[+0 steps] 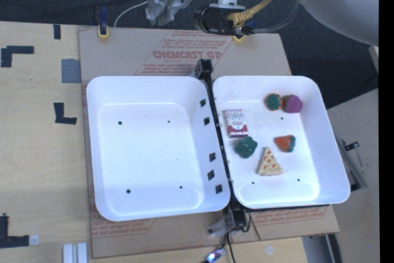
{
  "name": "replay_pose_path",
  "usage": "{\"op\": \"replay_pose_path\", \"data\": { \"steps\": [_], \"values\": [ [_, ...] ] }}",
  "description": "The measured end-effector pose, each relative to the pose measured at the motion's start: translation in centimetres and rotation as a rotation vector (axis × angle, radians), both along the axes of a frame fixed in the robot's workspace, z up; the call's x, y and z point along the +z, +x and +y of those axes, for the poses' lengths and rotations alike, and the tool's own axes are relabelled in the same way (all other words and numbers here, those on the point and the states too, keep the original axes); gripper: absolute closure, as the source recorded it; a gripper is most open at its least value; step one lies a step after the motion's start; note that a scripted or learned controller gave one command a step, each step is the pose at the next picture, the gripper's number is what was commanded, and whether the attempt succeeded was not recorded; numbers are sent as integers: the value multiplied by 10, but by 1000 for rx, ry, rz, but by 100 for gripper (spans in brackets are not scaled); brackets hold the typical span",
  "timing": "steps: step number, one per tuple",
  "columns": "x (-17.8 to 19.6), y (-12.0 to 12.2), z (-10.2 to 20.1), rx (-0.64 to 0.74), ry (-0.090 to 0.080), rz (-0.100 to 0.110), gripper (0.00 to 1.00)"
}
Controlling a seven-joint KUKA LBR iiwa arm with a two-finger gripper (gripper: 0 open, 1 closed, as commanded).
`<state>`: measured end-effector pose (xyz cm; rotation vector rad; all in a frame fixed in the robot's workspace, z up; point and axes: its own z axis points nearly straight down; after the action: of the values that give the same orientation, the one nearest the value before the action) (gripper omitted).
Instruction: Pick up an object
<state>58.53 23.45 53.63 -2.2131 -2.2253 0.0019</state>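
**Gripper parked behind the bins, pick not begun**

Nearest the camera, noted a dark clamp with cables [229, 226] at the front joint of the two bins. Behind it, found the left bin [90, 132] and the right bin [331, 138] side by side on a brown cardboard sheet [184, 53] over the desk [37, 145].

Counted six small things in the right bin: a red and white packet [235, 122] close beside the middle wall, a green piece [246, 146] just below it, a yellow wedge [269, 162] near the front, an orange piece [284, 143] beside the wedge, and at the back a green and orange piece [273, 101] touching a purple ball [292, 103].

Saw the gripper [163, 9] high at the back, beyond the bins and above the left one, well apart from every object. Saw nothing carried by it. Could not tell whether open or closed; too blurred.

Judged the step in hand as the approach. To do it well: should travel over to the right bin, choose a piece with free space on both sides, such as the yellow wedge or the green piece, and come down straight and centred. Better to avoid the touching pair at the back and the packet near the wall.
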Motion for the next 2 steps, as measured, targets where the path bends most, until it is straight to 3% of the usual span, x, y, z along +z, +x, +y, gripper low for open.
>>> {"op": "replay_pose_path", "data": {
  "steps": [1, 2],
  "values": [
    [-1, 86, -2, -6, -1, -9, 100],
    [-1, 4, 0, 0, 0, 1, 100]
  ]
}}
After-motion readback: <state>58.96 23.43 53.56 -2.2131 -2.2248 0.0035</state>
